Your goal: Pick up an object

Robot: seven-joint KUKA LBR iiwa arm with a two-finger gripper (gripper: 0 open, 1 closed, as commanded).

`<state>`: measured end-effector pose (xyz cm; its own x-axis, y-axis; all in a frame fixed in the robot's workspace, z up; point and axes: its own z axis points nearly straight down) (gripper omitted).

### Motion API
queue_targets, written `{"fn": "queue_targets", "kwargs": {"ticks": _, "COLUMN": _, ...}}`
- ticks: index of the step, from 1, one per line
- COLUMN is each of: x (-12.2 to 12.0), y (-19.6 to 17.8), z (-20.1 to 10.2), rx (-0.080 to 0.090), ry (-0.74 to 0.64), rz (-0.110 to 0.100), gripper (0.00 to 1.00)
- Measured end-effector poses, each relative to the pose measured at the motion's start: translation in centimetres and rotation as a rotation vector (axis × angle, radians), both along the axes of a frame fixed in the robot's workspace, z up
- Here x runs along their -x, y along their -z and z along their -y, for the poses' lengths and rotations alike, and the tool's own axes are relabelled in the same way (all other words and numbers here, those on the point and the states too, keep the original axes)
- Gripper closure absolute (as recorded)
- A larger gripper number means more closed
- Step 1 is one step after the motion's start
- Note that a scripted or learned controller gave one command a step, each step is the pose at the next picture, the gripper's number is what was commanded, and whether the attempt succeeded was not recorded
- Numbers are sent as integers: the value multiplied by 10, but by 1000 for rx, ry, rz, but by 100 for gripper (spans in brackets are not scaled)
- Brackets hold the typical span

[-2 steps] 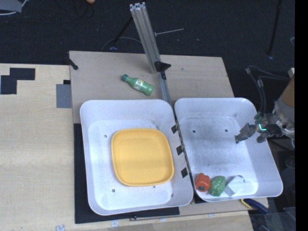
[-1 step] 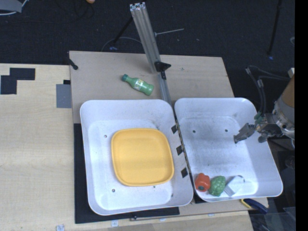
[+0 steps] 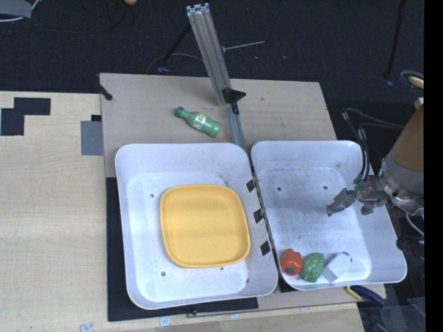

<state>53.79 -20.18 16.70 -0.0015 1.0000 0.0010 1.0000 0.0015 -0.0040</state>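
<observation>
Beside the left bin [image 3: 131, 185], a green bottle [image 3: 198, 122] lies on the bench [image 3: 291, 109].

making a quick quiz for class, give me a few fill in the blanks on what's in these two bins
The yellow plate lies in the ___ bin.
The red pepper touches a ___ vegetable in the right bin.
The green bottle lies on its ___ on the bench, outside both bins.
The gripper is over the ___ bin.

Missing words: left; green; side; right

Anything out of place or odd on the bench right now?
Yes: a green bottle lies on its side on the bench board behind the left bin, outside both bins. The hand is over the right bin, away from it.
</observation>
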Motion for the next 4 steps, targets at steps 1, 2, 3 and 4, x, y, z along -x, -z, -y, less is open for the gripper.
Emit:
{"fn": "queue_targets", "kwargs": {"ticks": 1, "x": -5, "y": 46, "z": 3, "rx": 0, "ry": 0, "rz": 0, "gripper": 0}}
{"fn": "queue_targets", "kwargs": {"ticks": 2, "x": -5, "y": 76, "z": 3, "rx": 1, "ry": 1, "rz": 4, "gripper": 0}}
{"fn": "queue_targets", "kwargs": {"ticks": 3, "x": -6, "y": 64, "z": 4, "rx": 2, "ry": 2, "rz": 7, "gripper": 100}}
{"fn": "queue_targets", "kwargs": {"ticks": 4, "x": -7, "y": 23, "z": 5, "rx": 2, "ry": 2, "rz": 6, "gripper": 100}}
